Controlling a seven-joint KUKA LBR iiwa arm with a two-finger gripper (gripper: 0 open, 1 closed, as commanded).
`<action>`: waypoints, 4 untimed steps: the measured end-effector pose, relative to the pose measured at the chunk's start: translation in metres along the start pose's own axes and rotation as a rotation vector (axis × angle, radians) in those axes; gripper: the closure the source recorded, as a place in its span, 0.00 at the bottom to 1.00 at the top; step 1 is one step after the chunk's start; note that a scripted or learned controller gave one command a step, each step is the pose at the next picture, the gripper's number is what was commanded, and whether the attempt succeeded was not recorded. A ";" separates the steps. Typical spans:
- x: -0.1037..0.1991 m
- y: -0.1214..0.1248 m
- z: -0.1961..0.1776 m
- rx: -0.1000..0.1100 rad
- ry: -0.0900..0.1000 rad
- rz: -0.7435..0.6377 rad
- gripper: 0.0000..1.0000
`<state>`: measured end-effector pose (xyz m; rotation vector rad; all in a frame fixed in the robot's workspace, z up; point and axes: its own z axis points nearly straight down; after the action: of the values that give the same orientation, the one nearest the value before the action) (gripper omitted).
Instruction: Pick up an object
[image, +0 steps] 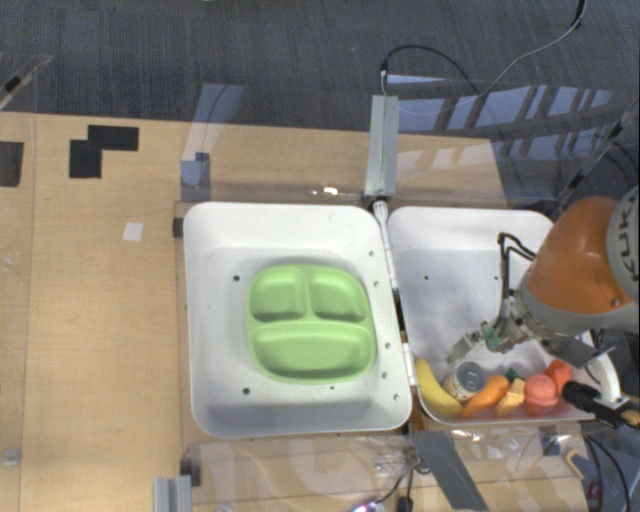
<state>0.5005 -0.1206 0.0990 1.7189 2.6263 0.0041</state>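
Objects for picking lie heaped in the near corner of the right-hand shallow white bin (450, 250); none singled out yet, none visibly lifted.

Left to right:
- Left shallow white bin (215, 300): holds one pale green divided plastic tray (310, 322), three compartments, lying flat near the middle. Nothing on it.
- Divider rim between the bins, then the right bin's bare floor across its far half.
- Near edge of right bin: curved yellow banana (434, 388) against the left wall; just beside it a small round grey-capped item (468, 378); then an orange carrot-shaped piece (486, 394), a small yellow block (510, 402), a round pinkish-red piece (541, 392) and a smaller red-orange piece (558, 373). All touching or nearly so.
- Two-finger gripper (482, 342), metal, reaching in from the right under the arm's orange band (575, 262), low over the pile, just above the grey-capped item. Cannot tell how its jaws stand, nor whether anything is in them.

Progress, as judged: approach is made, tool is at the pile. Grasp unconfirmed; lift remains to be done. Crowding may spoil a clean pick
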 end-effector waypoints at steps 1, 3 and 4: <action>0.010 0.056 0.009 -0.012 -0.007 -0.010 0.00; 0.024 0.001 0.009 -0.010 -0.007 -0.044 0.00; 0.024 0.006 -0.003 -0.020 -0.010 -0.045 1.00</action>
<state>0.4961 -0.0961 0.1022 1.6487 2.6482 0.0210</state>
